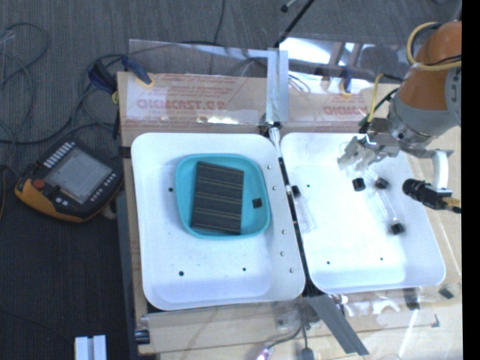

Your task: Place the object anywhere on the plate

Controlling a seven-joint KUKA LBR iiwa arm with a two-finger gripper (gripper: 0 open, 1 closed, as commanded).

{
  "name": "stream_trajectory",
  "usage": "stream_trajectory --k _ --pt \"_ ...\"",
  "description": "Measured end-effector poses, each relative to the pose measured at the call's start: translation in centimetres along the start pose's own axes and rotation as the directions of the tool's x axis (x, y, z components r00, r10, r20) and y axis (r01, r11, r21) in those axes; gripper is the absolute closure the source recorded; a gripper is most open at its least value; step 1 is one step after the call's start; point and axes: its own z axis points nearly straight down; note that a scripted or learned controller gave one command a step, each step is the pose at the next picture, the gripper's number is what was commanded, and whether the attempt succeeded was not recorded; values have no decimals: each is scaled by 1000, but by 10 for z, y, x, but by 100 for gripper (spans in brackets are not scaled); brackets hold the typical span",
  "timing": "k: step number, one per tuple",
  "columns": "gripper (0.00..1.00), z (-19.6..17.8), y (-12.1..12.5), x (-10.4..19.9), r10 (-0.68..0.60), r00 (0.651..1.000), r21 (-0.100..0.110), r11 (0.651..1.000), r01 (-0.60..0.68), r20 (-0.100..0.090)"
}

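Dark ribbed block (218,198) lies flat on teal plate (187,172) in left bin (150,223), covering plate's middle; small black piece (257,203) sits on plate just beside block; my tool (362,158) hovers over right bin (352,253), well apart from plate; whether it is spread or pressed together, cannot tell.

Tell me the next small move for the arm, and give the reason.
Probably lift the gripper a little and hold clear. The dark ribbed block already lies flat on the teal plate in the left bin, with a small black piece beside it on the plate, while the gripper sits over the right bin. Placement looks done, so nothing seems left to carry.
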Motion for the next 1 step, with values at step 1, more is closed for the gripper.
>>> stream_trajectory --k 1 --pt "0 0 0 0 0 1000 0 1000 0 0"
